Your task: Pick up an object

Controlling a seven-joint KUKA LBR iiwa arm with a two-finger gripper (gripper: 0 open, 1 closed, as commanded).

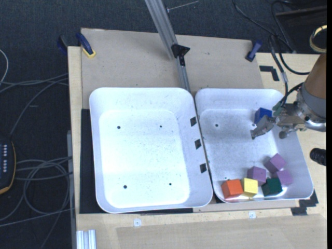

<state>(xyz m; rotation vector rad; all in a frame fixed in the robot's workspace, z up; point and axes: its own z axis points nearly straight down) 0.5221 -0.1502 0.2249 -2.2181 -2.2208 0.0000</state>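
The two-finger gripper (267,126) pinches a small blue cube (264,113) above the right white plastic bin (207,104), but its hold looks shallow, so the cube may slip free.

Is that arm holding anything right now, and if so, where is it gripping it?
It cannot be told for sure. A blue block sits right at the tool over the right bin, but whether it is clamped is unclear.

I see two white bins (104,102), finely black-speckled. The right one has an orange block (233,188), a yellow block (251,186), a green block (271,187), three purple blocks (257,173) and a blue block (263,113).
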